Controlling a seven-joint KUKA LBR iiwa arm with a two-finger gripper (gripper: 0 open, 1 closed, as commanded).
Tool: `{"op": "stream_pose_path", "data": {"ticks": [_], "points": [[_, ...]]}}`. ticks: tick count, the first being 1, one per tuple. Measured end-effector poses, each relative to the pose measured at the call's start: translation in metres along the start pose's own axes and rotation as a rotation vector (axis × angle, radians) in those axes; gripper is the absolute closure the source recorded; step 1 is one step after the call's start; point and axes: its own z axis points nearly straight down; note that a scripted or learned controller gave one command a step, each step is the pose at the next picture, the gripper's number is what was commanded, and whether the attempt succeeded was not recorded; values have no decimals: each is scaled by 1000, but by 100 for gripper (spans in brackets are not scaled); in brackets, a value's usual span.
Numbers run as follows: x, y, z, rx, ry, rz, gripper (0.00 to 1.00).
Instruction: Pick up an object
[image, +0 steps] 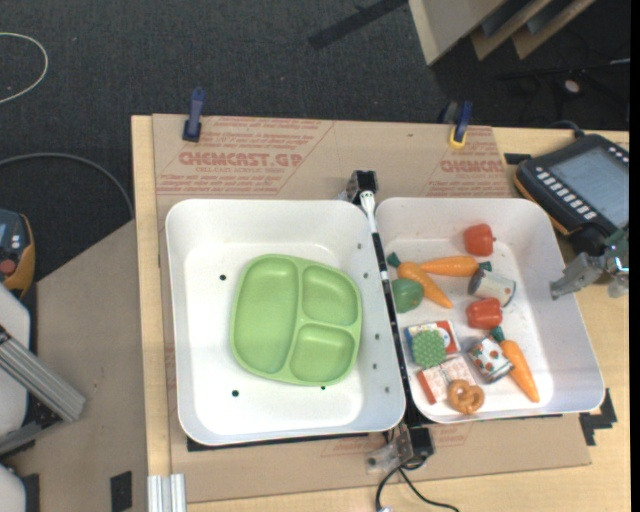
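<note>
The right bin (560, 345) holds several toy foods. A red pepper (479, 239) lies at the back, with a long carrot (450, 266) in front of it and a second carrot (432, 290) beside a green vegetable (407, 294). A grey can (493, 285) and a red tomato (485, 313) sit mid-bin. Nearer the front are a green dotted packet (430, 345), a small tin (488, 357), another carrot (520, 368), a red and white packet (440, 378) and a pretzel (465, 397). My gripper (582, 274) hangs at the bin's right rim, apart from all of them.
The left bin (195, 300) holds a green divided plate (296, 320). A black tablet-like pendant (580, 185) rests on the bench at the right rear. Two clamps (193, 112) (460, 122) pin the cardboard at the back edge.
</note>
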Motion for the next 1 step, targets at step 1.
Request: {"op": "stream_pose_path", "data": {"ticks": [1], "points": [[31, -12, 144, -11, -4, 0, 0]]}}
